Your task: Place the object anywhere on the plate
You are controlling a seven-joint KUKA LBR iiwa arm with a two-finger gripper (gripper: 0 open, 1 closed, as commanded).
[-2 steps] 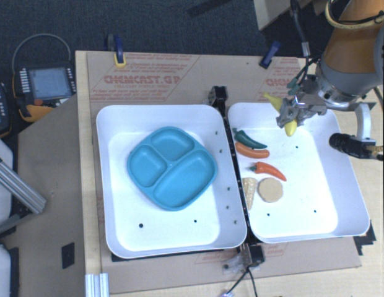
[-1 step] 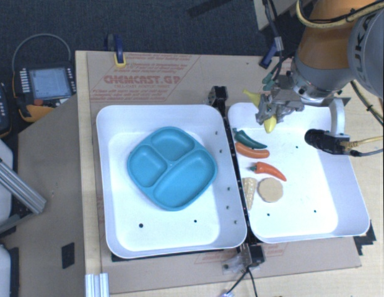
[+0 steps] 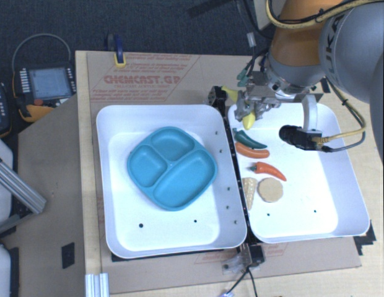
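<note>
Left bin (image 3: 111, 184) holds a blue sectioned plate (image 3: 172, 167). Right bin (image 3: 328, 209) holds a green pepper (image 3: 250, 140), an orange carrot (image 3: 251, 151), a red chili (image 3: 270, 171), a cone (image 3: 249, 193) and a round cookie (image 3: 270, 190). The pepper's long axis runs upper-left to lower-right. End effector (image 3: 248, 115) hovers above the pepper; its opening cannot be determined.

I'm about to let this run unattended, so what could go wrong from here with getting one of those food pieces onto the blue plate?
The green piece and orange piece lie touching near the right bin's left wall, so the claw may grab both or hit the wall. The blue plate sits in the other bin; a weak grip could drop the piece crossing the divider.
</note>
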